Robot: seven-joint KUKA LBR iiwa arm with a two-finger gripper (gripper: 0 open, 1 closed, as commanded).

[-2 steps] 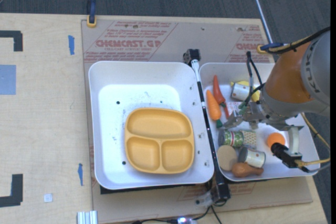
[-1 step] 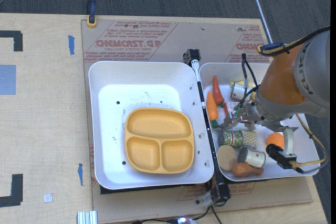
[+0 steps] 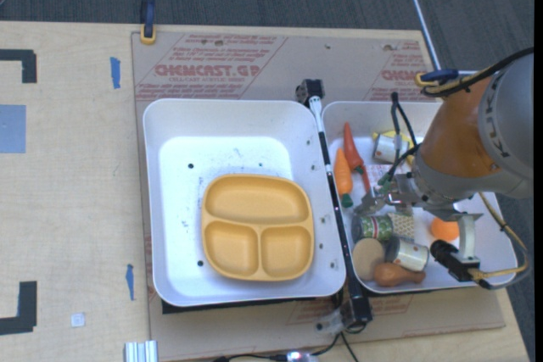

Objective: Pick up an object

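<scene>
Your gripper (image 3: 379, 201) hangs low in the right bin (image 3: 501, 246), reaching for a pick, whether the fingers are spread you cannot tell, with the green can (image 3: 374, 226) just below them, so descend squarely before closing.

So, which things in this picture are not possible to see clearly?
- Gripper: in the camera view the arm's wrist covers its fingers, so open or shut is unclear.
- Right bin: the arm hides its middle and far side.
- Green can: label too small to read.
- Divided yellow tray in the left bin: fully visible.
</scene>
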